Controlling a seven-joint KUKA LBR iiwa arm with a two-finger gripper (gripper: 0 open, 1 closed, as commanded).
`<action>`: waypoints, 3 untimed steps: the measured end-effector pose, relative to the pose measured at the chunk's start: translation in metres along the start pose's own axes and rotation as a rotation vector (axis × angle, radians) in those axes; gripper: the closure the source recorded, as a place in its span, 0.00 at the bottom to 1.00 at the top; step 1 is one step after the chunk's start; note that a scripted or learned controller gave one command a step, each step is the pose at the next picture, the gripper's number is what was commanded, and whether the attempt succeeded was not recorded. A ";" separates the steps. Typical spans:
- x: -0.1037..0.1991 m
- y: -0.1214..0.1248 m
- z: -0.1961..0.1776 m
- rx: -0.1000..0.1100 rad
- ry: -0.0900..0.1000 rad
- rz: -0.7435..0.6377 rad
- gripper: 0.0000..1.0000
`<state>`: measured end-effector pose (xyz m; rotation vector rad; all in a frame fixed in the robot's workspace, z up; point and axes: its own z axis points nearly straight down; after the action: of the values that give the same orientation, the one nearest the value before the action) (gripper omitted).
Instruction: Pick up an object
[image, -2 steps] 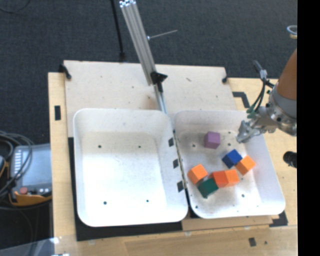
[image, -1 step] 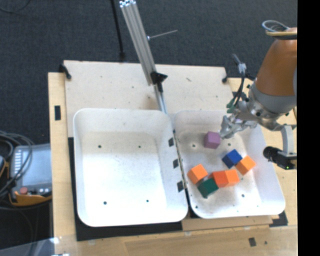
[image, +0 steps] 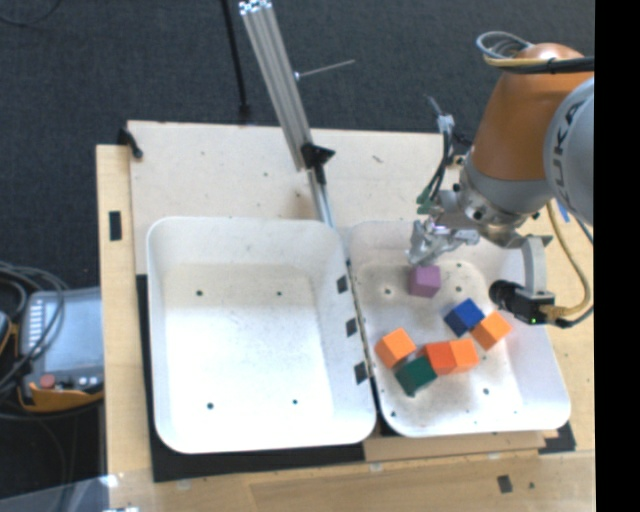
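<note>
The right white bin (image: 545, 395) holds several small blocks. A purple cube (image: 424, 280) lies near its back, and my gripper (image: 428, 250) hangs directly over it, its tip right at the cube's top edge. Whether the two touch cannot be made out. Toward the front lie a blue cube (image: 464, 316), an orange cube (image: 491, 328), another orange cube (image: 397, 346), an orange-red block (image: 452, 356) and a dark green cube (image: 415, 375). The grey arm with its orange band (image: 520, 110) reaches in from the upper right.
The left white bin (image: 250, 330) sits beside the right one, sharing a raised middle rim (image: 352, 310). A slanted aluminium post (image: 285, 90) rises behind the bins. A black cable connector (image: 520, 300) hangs at the right bin's edge.
</note>
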<state>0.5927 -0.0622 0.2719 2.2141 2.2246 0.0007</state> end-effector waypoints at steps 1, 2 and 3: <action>0.052 0.026 0.012 -0.001 0.001 -0.001 1.00; 0.100 0.051 0.013 -0.001 0.001 -0.002 1.00; 0.141 0.064 0.012 -0.001 0.000 0.000 1.00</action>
<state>0.6556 0.0795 0.2593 2.2136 2.2247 0.0019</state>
